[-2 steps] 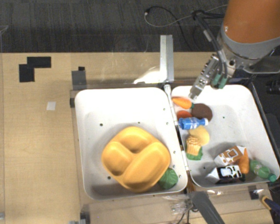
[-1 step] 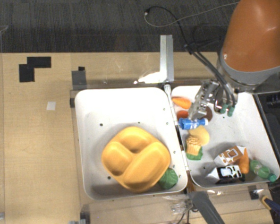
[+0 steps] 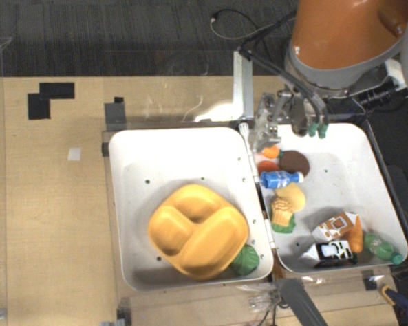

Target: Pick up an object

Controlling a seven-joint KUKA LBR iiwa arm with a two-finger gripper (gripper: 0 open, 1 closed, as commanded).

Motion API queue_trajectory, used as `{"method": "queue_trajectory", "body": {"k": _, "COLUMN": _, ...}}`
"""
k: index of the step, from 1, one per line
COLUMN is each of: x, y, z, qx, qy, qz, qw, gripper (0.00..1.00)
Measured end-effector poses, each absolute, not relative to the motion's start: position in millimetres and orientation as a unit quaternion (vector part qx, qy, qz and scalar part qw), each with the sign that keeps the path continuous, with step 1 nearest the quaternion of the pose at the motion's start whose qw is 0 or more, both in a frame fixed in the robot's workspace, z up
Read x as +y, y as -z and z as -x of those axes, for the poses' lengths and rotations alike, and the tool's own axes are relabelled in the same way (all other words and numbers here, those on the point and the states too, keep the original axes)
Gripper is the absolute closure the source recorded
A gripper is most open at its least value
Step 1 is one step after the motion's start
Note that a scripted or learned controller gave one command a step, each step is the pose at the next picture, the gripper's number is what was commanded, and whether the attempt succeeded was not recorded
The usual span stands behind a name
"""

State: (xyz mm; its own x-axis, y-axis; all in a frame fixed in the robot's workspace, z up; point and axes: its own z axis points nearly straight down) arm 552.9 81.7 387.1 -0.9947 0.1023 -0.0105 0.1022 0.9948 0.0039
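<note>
My gripper (image 3: 291, 124) hangs over the far left corner of the right bin (image 3: 377, 176), under the big orange wrist. It is open, with nothing between its fingers. Just below it lie a small orange piece (image 3: 270, 151), a red piece (image 3: 267, 167), a dark brown round object (image 3: 295, 161) and a blue bottle (image 3: 281, 179). Nearer the front sit a yellow corn-like toy (image 3: 287, 207), a white and orange carton (image 3: 335, 225), a black and white item (image 3: 333, 251), an orange carrot shape (image 3: 357, 236) and a green bottle (image 3: 384, 250).
The left bin (image 3: 142, 162) holds a large yellow moulded object (image 3: 196, 231) with a green item (image 3: 246, 259) tucked against its front right side. A raised divider (image 3: 256, 190) separates the two bins. Cables trail behind the bins.
</note>
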Motion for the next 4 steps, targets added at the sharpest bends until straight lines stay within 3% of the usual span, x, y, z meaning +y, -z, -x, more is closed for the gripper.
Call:
{"method": "queue_trajectory", "body": {"k": 1, "x": 47, "y": -438, "z": -502.7, "qx": 0.998, "qy": -0.0005, "qz": 0.065, "qw": 0.007, "gripper": 1.0}}
{"method": "queue_trajectory", "body": {"k": 2, "x": 55, "y": -358, "z": -545.0, "qx": 0.991, "qy": -0.0005, "qz": 0.137, "qw": 0.005, "gripper": 1.0}}
{"method": "queue_trajectory", "body": {"k": 3, "x": 104, "y": -403, "z": -528.0, "qx": 0.965, "qy": -0.0004, "qz": 0.263, "qw": 0.006, "gripper": 1.0}}
{"method": "queue_trajectory", "body": {"k": 4, "x": 126, "y": -392, "z": -551.4, "qx": 0.939, "qy": -0.0003, "qz": 0.344, "qw": 0.006, "gripper": 1.0}}
